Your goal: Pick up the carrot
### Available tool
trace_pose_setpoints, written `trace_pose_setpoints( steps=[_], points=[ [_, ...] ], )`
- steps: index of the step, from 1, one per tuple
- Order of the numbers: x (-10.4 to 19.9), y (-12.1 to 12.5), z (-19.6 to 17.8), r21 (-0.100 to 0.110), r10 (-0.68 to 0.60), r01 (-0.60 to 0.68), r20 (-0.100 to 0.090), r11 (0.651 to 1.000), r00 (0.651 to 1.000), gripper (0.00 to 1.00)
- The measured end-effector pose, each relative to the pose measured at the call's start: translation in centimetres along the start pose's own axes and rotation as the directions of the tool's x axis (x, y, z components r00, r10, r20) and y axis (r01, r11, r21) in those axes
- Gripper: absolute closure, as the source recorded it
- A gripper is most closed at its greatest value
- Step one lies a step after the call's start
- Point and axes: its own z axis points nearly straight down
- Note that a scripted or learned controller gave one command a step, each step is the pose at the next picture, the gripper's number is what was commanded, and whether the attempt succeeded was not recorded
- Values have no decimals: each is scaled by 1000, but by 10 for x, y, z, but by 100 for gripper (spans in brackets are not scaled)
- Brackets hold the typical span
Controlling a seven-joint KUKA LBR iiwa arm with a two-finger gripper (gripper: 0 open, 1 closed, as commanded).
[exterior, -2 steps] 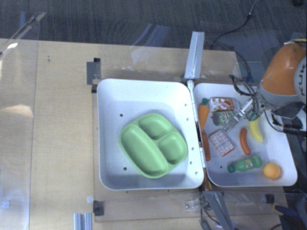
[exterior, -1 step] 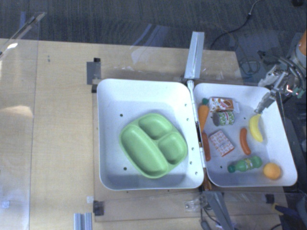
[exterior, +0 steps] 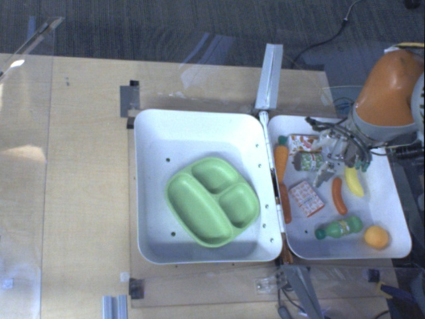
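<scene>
While the arm [exterior: 392, 92] is reached in over the right bin [exterior: 398, 208], its gripper [exterior: 330, 165] is seen hanging above the middle of that bin, and whether anything is held cannot be told. The carrot [exterior: 281, 161] is found lying along the right bin's left wall, apart from the gripper, with a red sausage [exterior: 285, 203] just below it. Near the gripper a checked packet [exterior: 307, 198], a banana [exterior: 354, 183] and a second sausage [exterior: 339, 196] are seen; a green bottle [exterior: 339, 228] and an orange [exterior: 376, 237] lie near the bin's lower edge. A green divided plate [exterior: 211, 201] is held by the left bin [exterior: 153, 178].
</scene>
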Motion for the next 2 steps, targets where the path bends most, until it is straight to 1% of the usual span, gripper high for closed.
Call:
trace_pose_setpoints(
  steps=[1, 2],
  points=[
    [-22, 78, -77, -2, -157, 157, -6, 988, 988, 0],
    [-20, 70, 30, -6, -481, 481, -9, 877, 877, 0]
  ],
)
